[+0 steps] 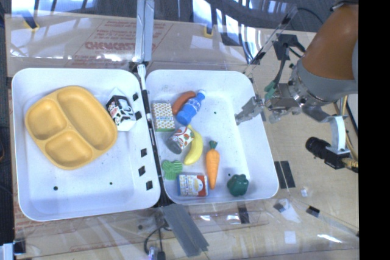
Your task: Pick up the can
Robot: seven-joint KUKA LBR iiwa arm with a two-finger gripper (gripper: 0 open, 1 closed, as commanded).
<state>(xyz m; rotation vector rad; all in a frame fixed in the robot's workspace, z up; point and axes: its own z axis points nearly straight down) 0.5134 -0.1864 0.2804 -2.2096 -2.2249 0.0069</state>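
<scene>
A small can (pixel 180 139) with a grey metal end lies on its side in the middle of the right bin (pixel 256 158), touching a banana (pixel 194 147). A red-and-white labelled tin (pixel 192 184) also lies on its side at the bin's front edge. My gripper (pixel 247 112) hangs over the right side of this bin, near its right wall. It is well to the right of the small can and nothing is seen in it.
The right bin also holds a blue bottle (pixel 189 107), an orange sausage-shaped item (pixel 182 101), a small green-patterned box (pixel 163 115), a carrot (pixel 211 165), a green pepper (pixel 237 184) and a green toy (pixel 172 168). The left bin (pixel 36 192) holds a yellow divided plate (pixel 69 126) and a cow-patterned carton (pixel 122 111).
</scene>
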